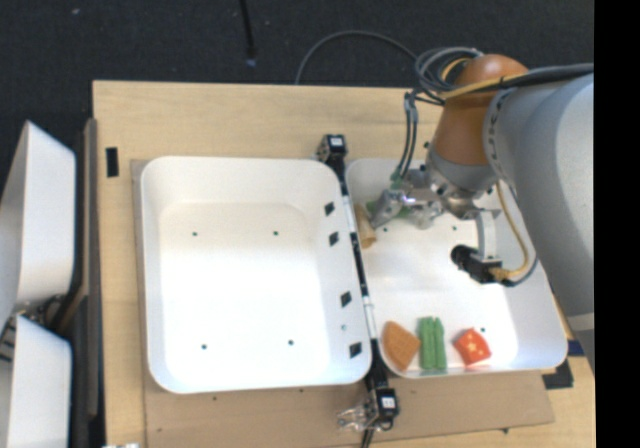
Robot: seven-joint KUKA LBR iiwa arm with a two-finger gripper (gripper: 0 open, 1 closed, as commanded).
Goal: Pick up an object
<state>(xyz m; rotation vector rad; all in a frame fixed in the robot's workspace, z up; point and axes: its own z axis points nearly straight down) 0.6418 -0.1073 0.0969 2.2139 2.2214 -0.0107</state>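
Two shallow white bins side by side on a wooden bench, largest items first. Grey arm with orange band, entering from the right and reaching down over the right bin. Left bin beside it, separated by a dark clipped divider. Gripper low at the right bin's upper left corner, close to the divider; degree of opening impossible to tell, nothing visibly held. Small tan object just below the gripper, against the divider. Along the right bin's near edge, well apart from the gripper: orange wedge, green ridged piece, red block, in a row left to right.
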